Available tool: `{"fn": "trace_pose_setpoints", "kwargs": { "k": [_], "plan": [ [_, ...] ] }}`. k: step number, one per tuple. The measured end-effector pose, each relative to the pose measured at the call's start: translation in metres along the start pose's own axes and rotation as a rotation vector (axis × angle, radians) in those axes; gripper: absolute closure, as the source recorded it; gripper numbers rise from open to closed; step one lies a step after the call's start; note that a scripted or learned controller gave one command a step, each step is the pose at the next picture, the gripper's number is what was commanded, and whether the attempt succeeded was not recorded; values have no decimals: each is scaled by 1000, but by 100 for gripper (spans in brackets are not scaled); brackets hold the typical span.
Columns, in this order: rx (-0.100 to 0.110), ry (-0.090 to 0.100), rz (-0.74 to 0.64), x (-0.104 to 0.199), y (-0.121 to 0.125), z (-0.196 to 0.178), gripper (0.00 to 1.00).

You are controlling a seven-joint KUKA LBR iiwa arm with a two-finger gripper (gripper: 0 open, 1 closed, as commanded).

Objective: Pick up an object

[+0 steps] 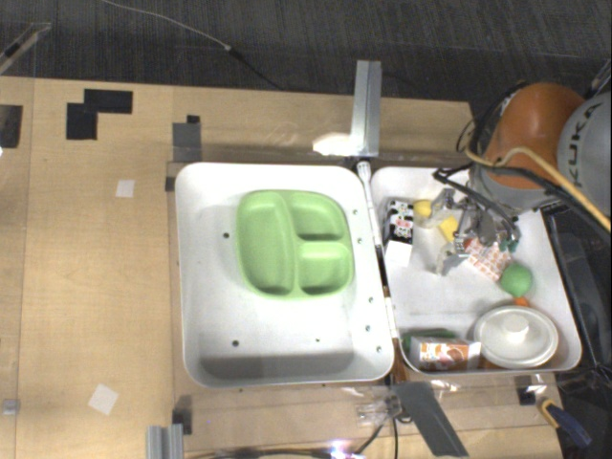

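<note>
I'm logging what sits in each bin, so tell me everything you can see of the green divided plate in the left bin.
The green divided plate is light green, looks like matte plastic, and has a rounded-square outline. Raised ridges split it into three compartments: one long one on the view's left and two smaller ones stacked on the right. It lies flat, open side up, in the upper middle of the left bin, resting on the bin's floor. Nothing lies in it and nothing else touches it.

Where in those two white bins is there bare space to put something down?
Left bin: bare floor all around the green tray, widest along the near edge. Right bin: a bare patch in the middle, between the gripper, the box and the white bowl. Its far end and near edge are crowded.
</note>
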State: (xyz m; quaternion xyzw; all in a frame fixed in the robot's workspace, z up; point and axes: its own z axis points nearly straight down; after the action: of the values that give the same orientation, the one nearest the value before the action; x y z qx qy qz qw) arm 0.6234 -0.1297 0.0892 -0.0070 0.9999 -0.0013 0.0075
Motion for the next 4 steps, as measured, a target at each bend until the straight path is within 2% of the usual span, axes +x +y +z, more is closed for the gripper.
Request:
{"fn": "trace_pose_setpoints", "kwargs": {
  "k": [1, 2, 3, 4],
  "plan": [
    [3, -18, -5, -6, 1, -16, 100],
    [-3, 0, 268, -20, 51, -100, 100],
    [-3, 2, -138, -32, 68, -133, 100],
    [-4, 2, -450, -48, 55, -125, 100]
  ]
}}
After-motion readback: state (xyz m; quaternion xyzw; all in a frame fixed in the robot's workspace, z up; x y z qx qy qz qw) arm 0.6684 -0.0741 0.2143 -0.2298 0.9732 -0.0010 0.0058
